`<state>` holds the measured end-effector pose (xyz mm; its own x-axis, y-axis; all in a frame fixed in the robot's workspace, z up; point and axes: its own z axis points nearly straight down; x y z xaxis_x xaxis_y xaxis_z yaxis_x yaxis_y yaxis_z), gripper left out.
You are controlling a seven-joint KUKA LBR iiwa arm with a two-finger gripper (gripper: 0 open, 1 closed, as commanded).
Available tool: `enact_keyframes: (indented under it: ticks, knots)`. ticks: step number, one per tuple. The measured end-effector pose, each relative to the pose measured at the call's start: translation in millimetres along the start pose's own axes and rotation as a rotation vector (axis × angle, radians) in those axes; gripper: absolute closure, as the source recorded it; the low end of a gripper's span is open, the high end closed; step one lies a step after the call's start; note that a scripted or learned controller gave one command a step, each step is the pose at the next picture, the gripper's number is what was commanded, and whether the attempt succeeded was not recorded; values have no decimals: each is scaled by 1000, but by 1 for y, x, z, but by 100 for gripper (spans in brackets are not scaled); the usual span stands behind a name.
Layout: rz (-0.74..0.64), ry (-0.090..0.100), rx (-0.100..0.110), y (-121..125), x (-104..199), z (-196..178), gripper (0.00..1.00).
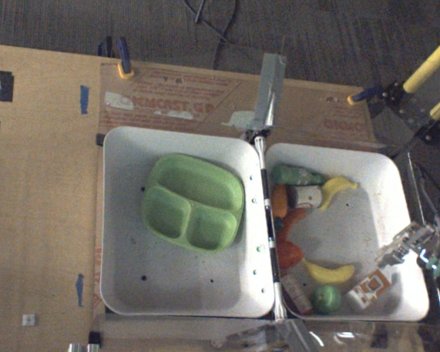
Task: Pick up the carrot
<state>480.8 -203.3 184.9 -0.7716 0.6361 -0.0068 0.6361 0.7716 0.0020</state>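
The carrot (pixel 279 203) is a short orange piece lying against the left wall of the right bin (pixel 376 167), just below a green bottle (pixel 297 176) and beside a small can (pixel 308 196). My gripper (pixel 405 249) hangs over the right side of that bin, well to the right of the carrot and a little lower in the view. Nothing shows between it and the bin floor. The arm itself is mostly cut off at the right edge.
The right bin also holds a red pepper (pixel 291 221), a tomato (pixel 289 255), two bananas (pixel 337 188) (pixel 330 272), a lime (pixel 326 298), a small carton (pixel 370 288) and a brown packet (pixel 296 292). A green divided plate (pixel 193 202) lies in the left bin (pixel 118 270).
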Motion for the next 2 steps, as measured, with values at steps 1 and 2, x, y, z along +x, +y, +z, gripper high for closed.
enact_keyframes:
  ticks: [1, 2]
  knots:
    - [260, 1, 0, 60, -33, 3, 100]
    - [376, -1, -3, 40, 4, 95, 100]
